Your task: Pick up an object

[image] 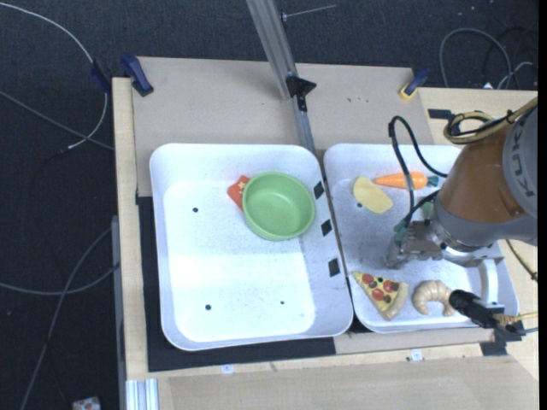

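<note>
My gripper is low in the right bin, near its middle, on the end of the grey arm with the orange band. Just below it lie a pizza slice and a tan croissant by the bin's front wall. Above it, toward the back, a yellow wedge rests next to an orange carrot. The arm's body hides the bin floor to the gripper's right. Nothing can be seen held by the gripper.
The left bin holds a green bowl near its back right corner, with a red piece tucked against the bowl's left rim. A metal pole slants down between the bins. Cables trail over the right bin.
</note>
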